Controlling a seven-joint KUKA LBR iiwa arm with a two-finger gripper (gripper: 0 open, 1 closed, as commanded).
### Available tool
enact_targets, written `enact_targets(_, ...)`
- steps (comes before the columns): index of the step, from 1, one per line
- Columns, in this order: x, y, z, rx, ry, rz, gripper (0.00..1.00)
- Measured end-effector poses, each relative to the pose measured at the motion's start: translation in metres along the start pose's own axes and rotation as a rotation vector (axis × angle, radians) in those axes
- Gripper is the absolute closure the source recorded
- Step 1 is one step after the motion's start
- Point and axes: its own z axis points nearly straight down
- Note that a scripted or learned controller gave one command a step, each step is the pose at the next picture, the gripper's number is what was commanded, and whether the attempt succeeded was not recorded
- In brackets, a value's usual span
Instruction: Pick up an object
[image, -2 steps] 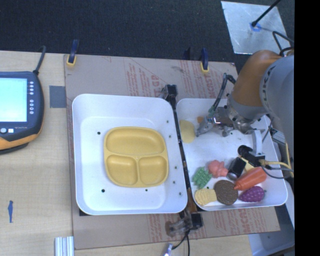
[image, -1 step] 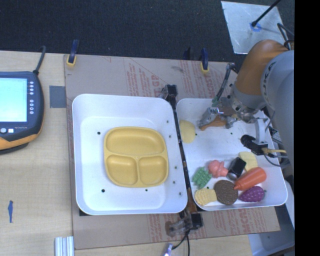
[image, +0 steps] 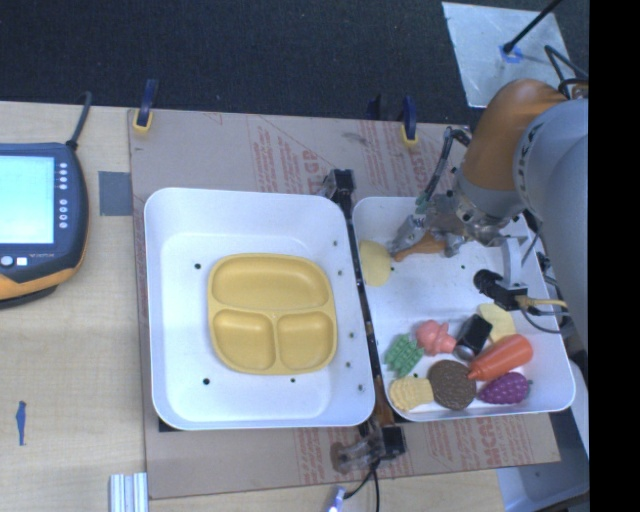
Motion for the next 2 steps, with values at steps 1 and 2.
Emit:
enact_targets(1,-0.001,0.000,-0.010,0.002,0.001,-0.002,1.00)
enact_targets(2,0.052,-0.050,-0.101,-0.008,0.000,-0.001,1.00)
